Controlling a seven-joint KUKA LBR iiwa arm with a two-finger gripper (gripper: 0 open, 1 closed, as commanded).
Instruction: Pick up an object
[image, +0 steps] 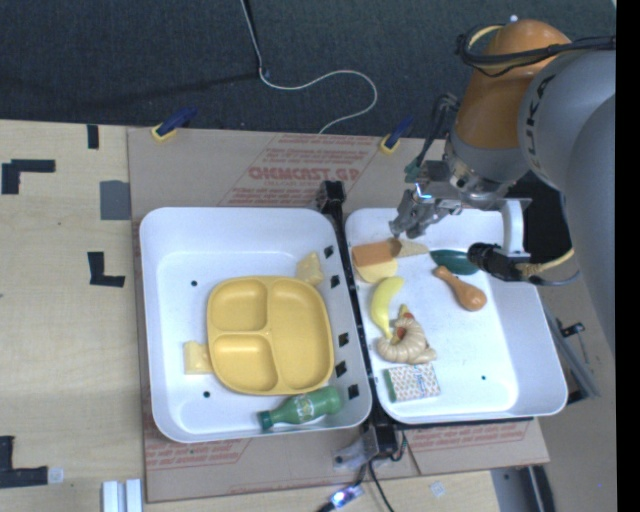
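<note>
My gripper (408, 222) hangs over the back left corner of the right bin (520, 385), its tip just above the back edge of an orange-tan wedge (374, 260). Nothing shows held in it. In front of the wedge lie a yellow banana (386, 302), a knobbly tan ginger-like piece (405, 346) and a small patterned packet (413, 382). A brown drumstick (461, 288) and a teal piece (455, 261) lie right of the gripper.
The left bin (165, 250) holds a yellow divided plate (270, 333), a green bottle (301, 408) at its front, and pale yellow wedges at the plate's back right (311, 268) and left (196, 357). A black divider (345, 290) separates the bins.
</note>
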